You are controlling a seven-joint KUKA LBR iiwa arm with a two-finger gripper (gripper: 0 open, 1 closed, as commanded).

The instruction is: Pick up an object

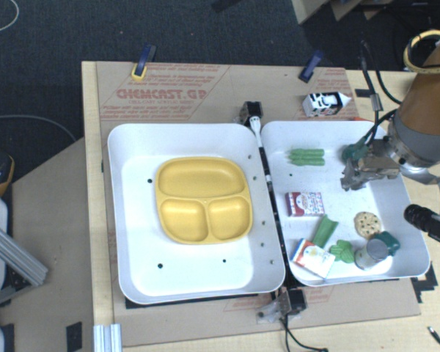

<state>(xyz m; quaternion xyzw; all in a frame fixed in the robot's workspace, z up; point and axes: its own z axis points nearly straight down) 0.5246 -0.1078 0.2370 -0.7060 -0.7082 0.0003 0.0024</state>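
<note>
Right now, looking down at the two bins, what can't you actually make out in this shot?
- Gripper: too small and dark in the camera view to tell how it is set, or whether it holds anything.
- Red and white box: print too small to read.
- Grey can: blurred; its label cannot be made out.
- Arm: cut off by the right edge.
- Black and white item behind the right bin: too small to identify.

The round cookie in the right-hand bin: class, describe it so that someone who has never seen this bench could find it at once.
Start at the right white bin, and look toward its near right part. The cookie lies flat there, just above the grey-and-teal cylinder and right of the red-and-white box. It is the only round, pale tan, speckled thing among green, red and grey neighbours.
</note>
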